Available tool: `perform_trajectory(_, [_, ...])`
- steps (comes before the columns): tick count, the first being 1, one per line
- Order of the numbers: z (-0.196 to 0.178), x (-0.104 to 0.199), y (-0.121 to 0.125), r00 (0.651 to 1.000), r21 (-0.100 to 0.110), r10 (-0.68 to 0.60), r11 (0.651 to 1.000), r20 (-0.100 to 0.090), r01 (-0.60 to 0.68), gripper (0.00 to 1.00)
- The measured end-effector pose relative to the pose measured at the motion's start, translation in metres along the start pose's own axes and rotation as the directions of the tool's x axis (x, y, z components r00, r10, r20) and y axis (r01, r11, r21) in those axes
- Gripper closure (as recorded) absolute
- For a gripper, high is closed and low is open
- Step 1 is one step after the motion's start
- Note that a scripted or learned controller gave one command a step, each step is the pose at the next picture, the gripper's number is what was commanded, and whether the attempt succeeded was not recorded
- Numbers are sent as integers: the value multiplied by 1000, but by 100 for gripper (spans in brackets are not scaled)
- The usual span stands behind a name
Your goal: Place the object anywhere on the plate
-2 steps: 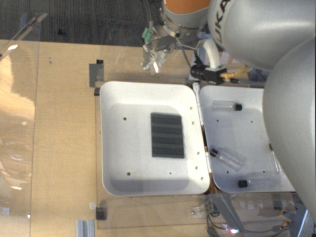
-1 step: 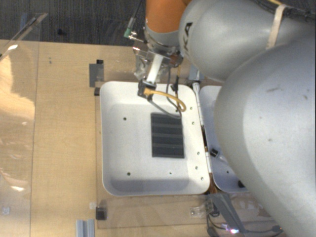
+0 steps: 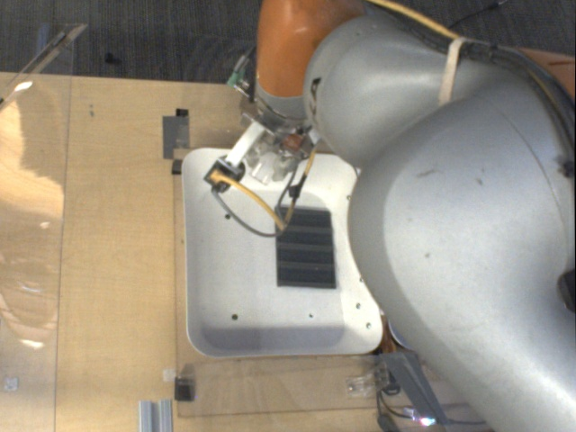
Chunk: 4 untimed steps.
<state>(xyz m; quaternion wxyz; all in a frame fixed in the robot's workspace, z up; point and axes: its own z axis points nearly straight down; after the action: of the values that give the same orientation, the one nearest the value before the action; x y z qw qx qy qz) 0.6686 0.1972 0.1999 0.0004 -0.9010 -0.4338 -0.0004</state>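
Black ribbed rectangular slab (image 3: 306, 246) at 3 o'clock in the shallow white bin (image 3: 225, 318) looks stiff and light to me, I'd pinch across its long edges, can't tell whether the two-finger gripper (image 3: 261, 162) is spread or closed.

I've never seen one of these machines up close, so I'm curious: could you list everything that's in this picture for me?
White bin: one, white, shallow, middle of the wooden bench.
Ridged block: one, dark grey to black, lying flat in the bin, right of its middle.
Bench: one, light wood, under the bin.
Bracket: one, dark, on the bench by the bin's upper left corner.
Floor: dark carpet, along the top.
Cable: one, yellow and black, looping from the wrist over the bin.
Arm: one, grey with an orange band, entering from the right.
Gripper: one, above the bin's upper edge; its state is unclear.
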Motion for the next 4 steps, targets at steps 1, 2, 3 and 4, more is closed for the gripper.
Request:
perform_trajectory(1, [67, 8, -47, 963, 1, 271, 963, -4, -271, 100])
perform_trajectory(2, [-20, 22, -35, 1000, -3, -17, 1000, -3, 17, 100])
perform_trajectory(3, [-30, 24, -36, 1000, -4, -26, 1000, -5, 26, 100])
perform_trajectory(4, [103, -39, -89, 995, 0, -105, 995, -2, 105, 100])
